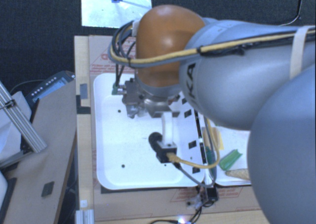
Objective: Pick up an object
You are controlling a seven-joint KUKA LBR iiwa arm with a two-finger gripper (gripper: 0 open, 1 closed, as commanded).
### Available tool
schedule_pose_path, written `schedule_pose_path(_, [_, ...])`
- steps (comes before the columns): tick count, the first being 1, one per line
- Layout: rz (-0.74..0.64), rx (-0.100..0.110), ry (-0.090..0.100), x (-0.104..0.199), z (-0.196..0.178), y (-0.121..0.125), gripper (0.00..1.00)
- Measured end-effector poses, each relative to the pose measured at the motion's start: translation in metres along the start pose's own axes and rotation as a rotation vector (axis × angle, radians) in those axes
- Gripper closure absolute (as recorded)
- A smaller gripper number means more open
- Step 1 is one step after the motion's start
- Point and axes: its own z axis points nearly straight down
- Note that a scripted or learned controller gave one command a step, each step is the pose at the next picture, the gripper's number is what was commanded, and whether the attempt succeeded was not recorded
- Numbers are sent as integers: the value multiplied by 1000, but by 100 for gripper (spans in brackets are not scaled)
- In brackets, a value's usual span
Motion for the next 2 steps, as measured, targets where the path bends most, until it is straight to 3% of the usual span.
schedule_pose_path(1, [8, 22, -11, -4, 145, -34, 100])
schedule_pose_path(2, [5, 3, -4, -3, 61, -30, 100])
